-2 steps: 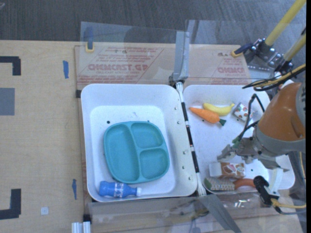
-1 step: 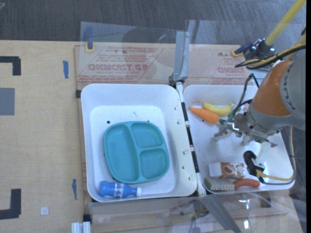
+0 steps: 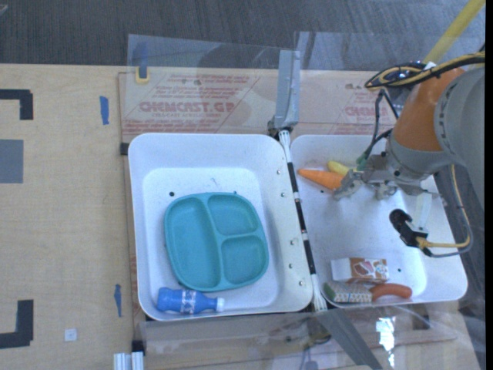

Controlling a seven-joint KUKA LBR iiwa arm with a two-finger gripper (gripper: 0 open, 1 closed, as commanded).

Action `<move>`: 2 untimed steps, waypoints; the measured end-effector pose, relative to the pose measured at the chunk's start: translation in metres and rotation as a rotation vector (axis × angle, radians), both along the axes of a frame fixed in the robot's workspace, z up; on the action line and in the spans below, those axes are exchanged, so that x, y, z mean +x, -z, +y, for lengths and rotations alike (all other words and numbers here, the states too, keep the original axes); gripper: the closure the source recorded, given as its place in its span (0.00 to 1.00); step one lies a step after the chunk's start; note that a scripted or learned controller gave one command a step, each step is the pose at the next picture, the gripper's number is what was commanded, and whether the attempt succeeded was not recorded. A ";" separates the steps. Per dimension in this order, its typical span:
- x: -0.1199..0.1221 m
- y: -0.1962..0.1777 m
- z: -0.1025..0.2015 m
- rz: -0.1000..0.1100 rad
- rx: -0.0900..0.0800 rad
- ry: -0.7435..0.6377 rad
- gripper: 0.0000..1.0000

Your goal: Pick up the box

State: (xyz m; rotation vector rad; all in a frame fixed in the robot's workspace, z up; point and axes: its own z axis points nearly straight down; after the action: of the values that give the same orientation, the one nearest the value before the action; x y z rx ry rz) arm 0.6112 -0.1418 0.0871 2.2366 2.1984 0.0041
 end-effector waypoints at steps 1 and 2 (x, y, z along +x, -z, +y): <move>-0.027 -0.001 0.048 0.001 0.001 -0.287 0.00; 0.030 0.000 0.036 0.002 -0.001 -0.249 0.00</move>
State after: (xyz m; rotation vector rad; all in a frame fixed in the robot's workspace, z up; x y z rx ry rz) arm 0.6417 -0.1057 0.0871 1.9470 2.4603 0.0020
